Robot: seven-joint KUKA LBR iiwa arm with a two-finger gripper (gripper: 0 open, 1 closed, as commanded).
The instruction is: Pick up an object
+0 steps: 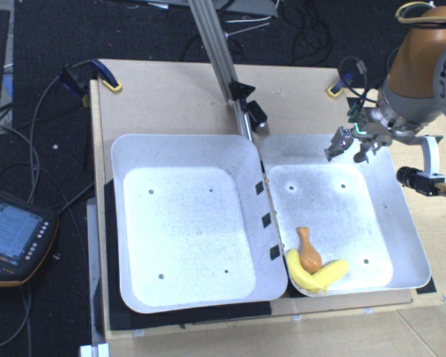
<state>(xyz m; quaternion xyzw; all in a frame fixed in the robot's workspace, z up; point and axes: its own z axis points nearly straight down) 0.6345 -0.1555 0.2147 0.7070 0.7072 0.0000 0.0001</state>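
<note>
A yellow banana (317,275) lies at the near left corner of the right bin (372,199). An orange-brown drumstick-shaped toy (308,253) rests against the banana, its thin end pointing toward the far side. My gripper (350,149) hangs over the far edge of the right bin, well away from both objects. Its fingers are spread apart with nothing between them.
The left bin (182,222) sits beside the right one. A metal pole (219,50) slants down to the junction of the bins at the far side. Yellow clamps (111,85) mark the bench's back corners. A pendant (11,233) lies at the left on the floor.
</note>
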